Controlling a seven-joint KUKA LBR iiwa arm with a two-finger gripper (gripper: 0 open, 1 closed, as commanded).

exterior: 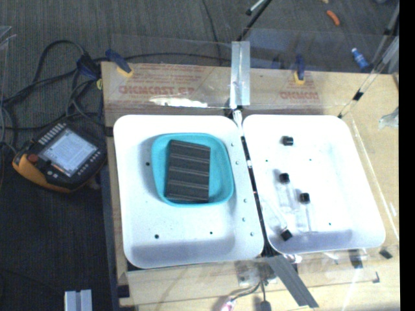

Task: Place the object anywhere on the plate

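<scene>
A dark grey ribbed block lies flat in the middle of a teal plate. The plate sits in the upper half of the left white bin. The block lies fully inside the plate's rim, its long side running away from the camera.
The right white bin holds several small black caps and clear plastic pieces along its left half. A metal post stands at the back between the bins. A teach pendant lies on the floor to the left.
</scene>
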